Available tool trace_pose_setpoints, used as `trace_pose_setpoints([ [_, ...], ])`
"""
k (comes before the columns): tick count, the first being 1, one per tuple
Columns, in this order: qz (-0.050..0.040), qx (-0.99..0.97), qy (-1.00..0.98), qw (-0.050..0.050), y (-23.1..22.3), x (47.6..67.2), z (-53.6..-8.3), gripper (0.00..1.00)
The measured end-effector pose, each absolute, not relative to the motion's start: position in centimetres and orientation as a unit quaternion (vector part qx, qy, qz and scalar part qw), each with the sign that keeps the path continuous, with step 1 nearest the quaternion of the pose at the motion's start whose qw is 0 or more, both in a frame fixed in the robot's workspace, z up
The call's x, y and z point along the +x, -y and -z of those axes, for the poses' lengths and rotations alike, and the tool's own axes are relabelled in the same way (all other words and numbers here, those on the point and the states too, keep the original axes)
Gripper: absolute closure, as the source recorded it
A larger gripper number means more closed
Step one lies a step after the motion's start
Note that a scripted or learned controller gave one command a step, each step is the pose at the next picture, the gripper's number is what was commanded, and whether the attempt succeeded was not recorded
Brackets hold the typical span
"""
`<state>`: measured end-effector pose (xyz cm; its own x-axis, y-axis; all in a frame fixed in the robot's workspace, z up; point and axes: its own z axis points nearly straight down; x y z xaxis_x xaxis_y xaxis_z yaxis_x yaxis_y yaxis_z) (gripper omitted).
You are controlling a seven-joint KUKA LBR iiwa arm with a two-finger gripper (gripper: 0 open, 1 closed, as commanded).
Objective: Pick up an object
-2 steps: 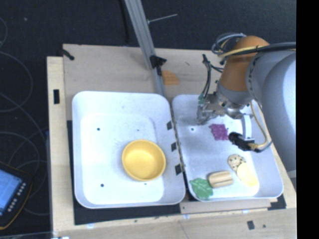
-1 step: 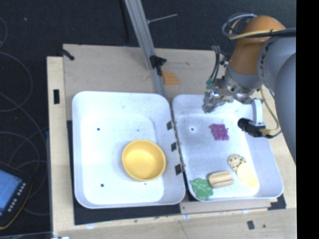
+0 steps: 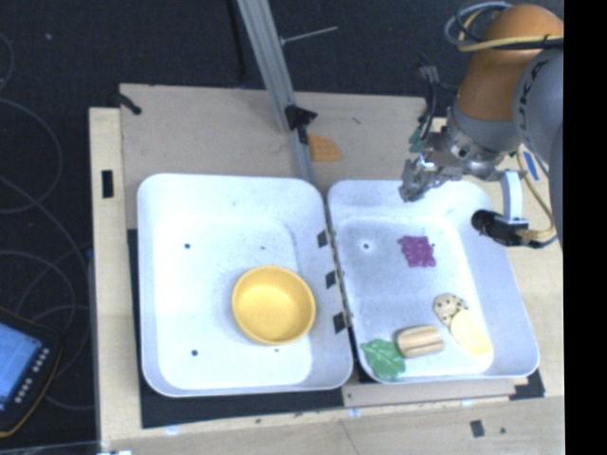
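We are looking down from the fixed camera, and the arm (image 3: 503, 74) is reaching in at the upper right of the frame, its gripper (image 3: 414, 186) hanging over the top edge of the right bin (image 3: 493, 282). Whether that claw is spread or pressed together we cannot tell from this angle; nothing is showing between it.

We are judging this as the approach step: no object is being lifted yet. The candidates are all sitting in the right bin. The purple piece (image 3: 416, 250) is lying nearest, just below the gripper in the frame. Lower down, the tan block (image 3: 418, 340) is resting just beside the green piece (image 3: 382, 357), with the spotted disc (image 3: 450, 306) and the yellow piece (image 3: 469, 333) close together at the lower right. The yellow bowl (image 3: 274, 303) is sitting alone in the left bin (image 3: 190, 216).

For the next move we are expecting a descent onto one item, and the purple piece looks easiest, standing well apart from the rest.

Around the bins we are seeing a pale wooden bench (image 3: 209, 126), a grey metal rail (image 3: 267, 50) slanting down from the top, dark flooring with cables, and a handheld screen (image 3: 19, 363) at the lower left.
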<state>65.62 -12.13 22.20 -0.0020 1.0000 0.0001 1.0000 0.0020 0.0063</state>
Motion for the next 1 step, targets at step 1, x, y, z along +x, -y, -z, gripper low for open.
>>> trace_pose_setpoints([
  [1, -0.0029, 0.704, -0.710, 0.004, 12.76, 66.14, -28.48, 1.00],
])
